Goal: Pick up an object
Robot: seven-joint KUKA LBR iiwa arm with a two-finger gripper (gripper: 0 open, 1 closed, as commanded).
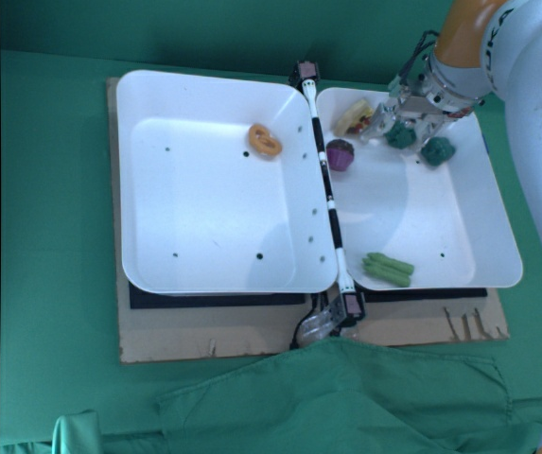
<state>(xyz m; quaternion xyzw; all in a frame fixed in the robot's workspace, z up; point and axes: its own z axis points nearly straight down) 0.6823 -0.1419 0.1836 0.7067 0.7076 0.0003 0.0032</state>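
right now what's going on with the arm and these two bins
A grey robot arm reaches in over the far end of the right bin, its gripper low among a cluster there: a yellowish piece, a dark green piece and another green piece. Nothing is visibly between its fingers. A purple cup-shaped item sits near the divider, and green pods lie at the near end. The left bin has an orange pretzel-like piece.
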